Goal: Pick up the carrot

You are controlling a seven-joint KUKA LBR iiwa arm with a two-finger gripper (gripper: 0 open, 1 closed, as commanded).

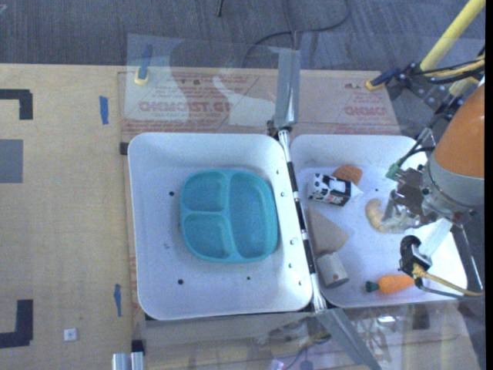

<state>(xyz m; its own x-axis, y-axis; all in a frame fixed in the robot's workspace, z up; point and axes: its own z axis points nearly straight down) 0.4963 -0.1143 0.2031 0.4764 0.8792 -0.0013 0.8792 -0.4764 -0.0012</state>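
The tool (402, 216), its grip impossible to tell, hovers short of the carrot (393, 284); reaching comes next, I'd say.

The wooden bench (62, 230) bears 2 white bins (154, 284) side by side.

two white bins side by side, teal divided plate (229, 215) in the left bin (150, 206), right bin (362, 284) has the carrot (391, 284) near its front edge, gripper (399, 216) just beside a pale banana-ish thing (375, 214), little cow-print carton (330, 190), grey cylinder (333, 268)
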